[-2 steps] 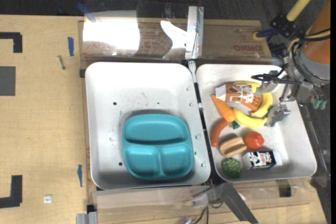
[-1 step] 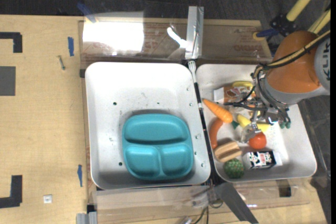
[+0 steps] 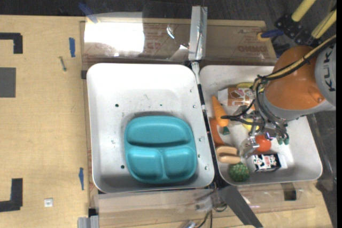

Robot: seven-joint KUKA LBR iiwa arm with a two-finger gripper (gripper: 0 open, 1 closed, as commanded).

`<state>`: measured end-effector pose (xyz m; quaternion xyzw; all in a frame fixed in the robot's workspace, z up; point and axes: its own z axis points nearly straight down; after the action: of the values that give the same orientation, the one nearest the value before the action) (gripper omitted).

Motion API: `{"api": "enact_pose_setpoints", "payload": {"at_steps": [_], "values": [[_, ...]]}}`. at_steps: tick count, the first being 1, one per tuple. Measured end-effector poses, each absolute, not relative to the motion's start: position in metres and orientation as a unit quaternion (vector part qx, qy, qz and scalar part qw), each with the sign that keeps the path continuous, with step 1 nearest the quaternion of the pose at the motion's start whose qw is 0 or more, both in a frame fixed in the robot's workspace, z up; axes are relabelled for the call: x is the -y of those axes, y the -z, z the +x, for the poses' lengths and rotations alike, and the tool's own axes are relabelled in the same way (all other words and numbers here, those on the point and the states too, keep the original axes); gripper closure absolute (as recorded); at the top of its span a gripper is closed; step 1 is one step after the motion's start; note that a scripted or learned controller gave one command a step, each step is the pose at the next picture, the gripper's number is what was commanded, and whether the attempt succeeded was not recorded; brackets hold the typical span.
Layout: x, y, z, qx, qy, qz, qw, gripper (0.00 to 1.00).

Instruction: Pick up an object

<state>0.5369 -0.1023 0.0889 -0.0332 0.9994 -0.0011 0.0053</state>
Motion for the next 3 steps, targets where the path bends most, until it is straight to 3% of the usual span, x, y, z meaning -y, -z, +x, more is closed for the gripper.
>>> {"api": "enact_pose_setpoints", "payload": {"at_steps": [1,2,3], "values": [[0.101,-0.101,0.54,-0.999,0.0015,-0.034,0.01,1.0],[0.121,-0.277,0.589,-0.999,0.0019,-0.035,0.009,1.0],[0.081,-0.287,0.645,-0.993,0.0001,-0.119,0.006,1.0]]}}
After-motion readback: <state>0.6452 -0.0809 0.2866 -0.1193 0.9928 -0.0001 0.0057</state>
